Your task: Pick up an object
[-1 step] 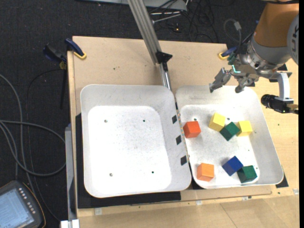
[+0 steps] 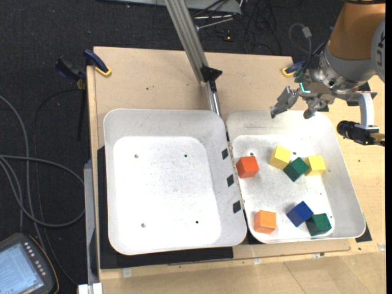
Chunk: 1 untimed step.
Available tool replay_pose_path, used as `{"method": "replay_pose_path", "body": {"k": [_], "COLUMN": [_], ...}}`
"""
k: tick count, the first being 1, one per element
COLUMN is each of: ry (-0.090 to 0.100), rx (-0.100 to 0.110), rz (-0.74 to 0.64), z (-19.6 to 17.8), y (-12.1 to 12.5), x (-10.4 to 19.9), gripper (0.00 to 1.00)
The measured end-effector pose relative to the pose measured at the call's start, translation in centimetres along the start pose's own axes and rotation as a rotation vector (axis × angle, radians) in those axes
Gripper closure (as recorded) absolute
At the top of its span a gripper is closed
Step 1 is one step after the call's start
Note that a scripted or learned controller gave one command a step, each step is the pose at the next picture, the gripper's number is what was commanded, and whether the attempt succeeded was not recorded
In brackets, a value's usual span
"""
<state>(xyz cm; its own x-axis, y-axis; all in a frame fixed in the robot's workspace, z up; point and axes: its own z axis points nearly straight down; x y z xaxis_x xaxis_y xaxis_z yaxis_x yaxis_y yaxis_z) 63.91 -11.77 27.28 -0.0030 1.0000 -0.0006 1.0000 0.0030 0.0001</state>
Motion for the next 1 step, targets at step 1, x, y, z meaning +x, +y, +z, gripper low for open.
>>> {"method": "replay_pose_path", "body": {"k": [1], "ry": [0.001], "rx": [0.006], "rz": [0.003], "z": [5.87], "y": [-0.74], "x": [0.7], "gripper": [0.0]}}
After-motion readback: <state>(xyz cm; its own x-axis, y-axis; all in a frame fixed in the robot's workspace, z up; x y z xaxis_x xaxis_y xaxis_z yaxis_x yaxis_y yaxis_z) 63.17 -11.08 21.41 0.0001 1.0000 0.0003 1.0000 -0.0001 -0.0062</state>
